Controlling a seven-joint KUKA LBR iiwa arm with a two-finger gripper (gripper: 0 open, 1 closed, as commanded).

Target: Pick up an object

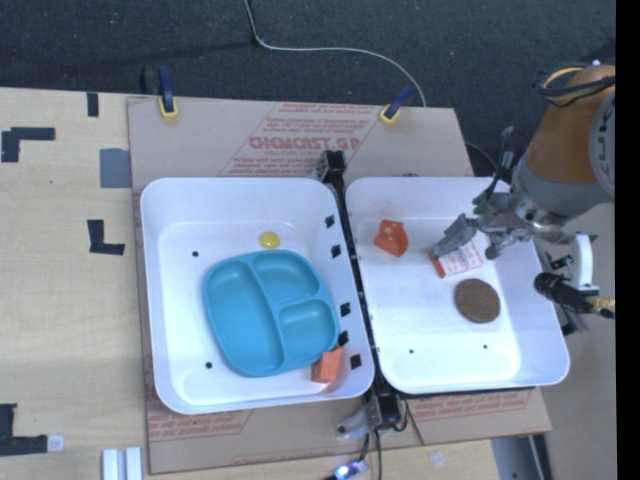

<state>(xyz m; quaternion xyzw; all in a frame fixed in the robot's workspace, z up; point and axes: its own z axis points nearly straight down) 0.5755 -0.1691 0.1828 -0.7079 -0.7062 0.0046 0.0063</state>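
The gripper (458,240) hovered at the red-and-white packet (460,261) in the right bin (440,368), fingers spread, nothing grasped. With a brown disc (478,300) at five o'clock, closing off-centre could merely nudge the flat packet aside.

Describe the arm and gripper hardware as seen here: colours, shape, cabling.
The arm is a bulky, rounded grey body with a broad orange band above the wrist. It narrows to a dark grey metal gripper. Thin dark cables loop over the orange section, and black fittings sit beside the wrist.
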